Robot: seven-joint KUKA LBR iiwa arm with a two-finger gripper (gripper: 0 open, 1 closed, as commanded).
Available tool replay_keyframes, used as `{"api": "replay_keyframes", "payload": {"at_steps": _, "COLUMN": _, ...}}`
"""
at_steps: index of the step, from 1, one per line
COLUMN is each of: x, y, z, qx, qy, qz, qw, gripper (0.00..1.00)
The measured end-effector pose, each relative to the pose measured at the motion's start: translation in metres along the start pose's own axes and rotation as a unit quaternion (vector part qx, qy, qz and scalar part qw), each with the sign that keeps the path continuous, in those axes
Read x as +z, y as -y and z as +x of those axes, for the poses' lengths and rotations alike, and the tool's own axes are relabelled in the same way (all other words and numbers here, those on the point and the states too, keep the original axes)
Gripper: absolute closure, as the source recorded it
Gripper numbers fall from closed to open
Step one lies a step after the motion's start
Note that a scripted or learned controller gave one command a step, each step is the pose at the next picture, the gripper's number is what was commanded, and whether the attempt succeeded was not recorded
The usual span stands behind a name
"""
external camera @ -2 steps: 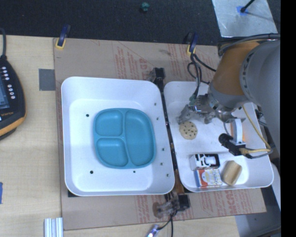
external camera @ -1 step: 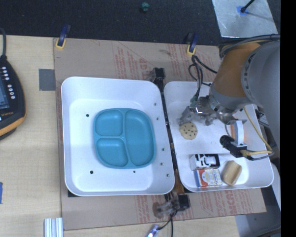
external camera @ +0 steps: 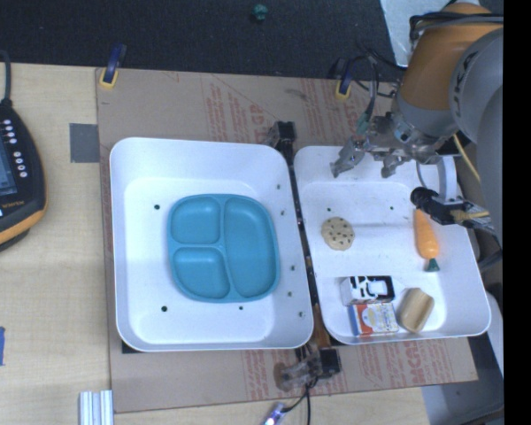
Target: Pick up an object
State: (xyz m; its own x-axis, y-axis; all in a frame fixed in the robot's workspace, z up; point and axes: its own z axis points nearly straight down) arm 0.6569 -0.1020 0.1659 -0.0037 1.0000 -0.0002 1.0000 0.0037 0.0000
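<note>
Overhead, the metal hand (external camera: 368,162) hangs spread, far from the round speckled cookie (external camera: 338,233).

One fixed camera looks down at a slant from above the counter (external camera: 62,326), far enough back to take in both white bins (external camera: 133,237) across the frame's middle.

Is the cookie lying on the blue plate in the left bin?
No. The cookie lies on the floor of the right bin, while the blue plate sits alone in the left bin.
</note>
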Motion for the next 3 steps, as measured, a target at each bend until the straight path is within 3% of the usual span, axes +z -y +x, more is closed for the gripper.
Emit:
{"api": "replay_keyframes", "payload": {"at_steps": 1, "x": -0.001, "y": 0.054, "z": -0.034, "qx": 0.001, "qy": 0.0, "qz": 0.002, "qw": 1.0, "gripper": 0.0}}
{"api": "replay_keyframes", "payload": {"at_steps": 3, "x": 0.074, "y": 0.065, "z": 0.0, "qx": -0.001, "qy": 0.0, "qz": 0.002, "qw": 1.0, "gripper": 0.0}}
